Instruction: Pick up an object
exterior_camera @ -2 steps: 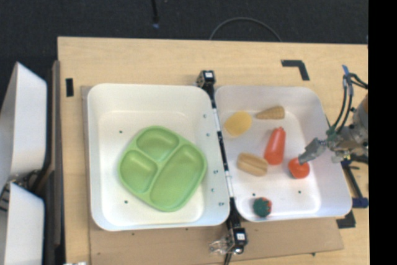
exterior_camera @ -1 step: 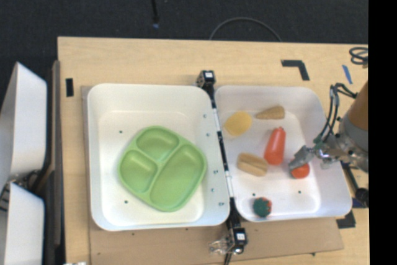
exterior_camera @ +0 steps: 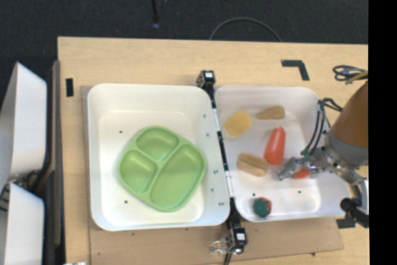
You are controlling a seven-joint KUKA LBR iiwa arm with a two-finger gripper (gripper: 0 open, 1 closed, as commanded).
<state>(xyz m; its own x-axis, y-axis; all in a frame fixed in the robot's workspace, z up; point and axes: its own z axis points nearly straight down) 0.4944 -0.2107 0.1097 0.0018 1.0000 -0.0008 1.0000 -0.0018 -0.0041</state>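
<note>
White plastic makes up both shallow bins on the wooden bench point(exterior_camera: 155, 59). The left bin point(exterior_camera: 99, 108) carries a light green divided plate point(exterior_camera: 162, 167) lying flat near its middle, a little toward the near edge. The right bin point(exterior_camera: 304, 96) carries the loose things. A pale yellow rounded piece point(exterior_camera: 237, 123) sits toward its far-left corner, and a tan bread-like piece point(exterior_camera: 270, 113) lies just beside it along the far edge. A red-orange elongated item point(exterior_camera: 275, 144) stands at a slant near the middle of this bin. A tan block-shaped piece point(exterior_camera: 252, 164) lies toward the left edge, near the red-orange item's lower end. A small dark green and red object point(exterior_camera: 262, 206) rests by the near edge.

The arm point(exterior_camera: 353, 127) comes over the right edge of the right bin, and its gripper point(exterior_camera: 296, 170) is low over the bin floor right of the tan block. A small bit of red-orange shows at its tip; whether it sits between the fingers, and how the fingers stand, I cannot tell.
</note>
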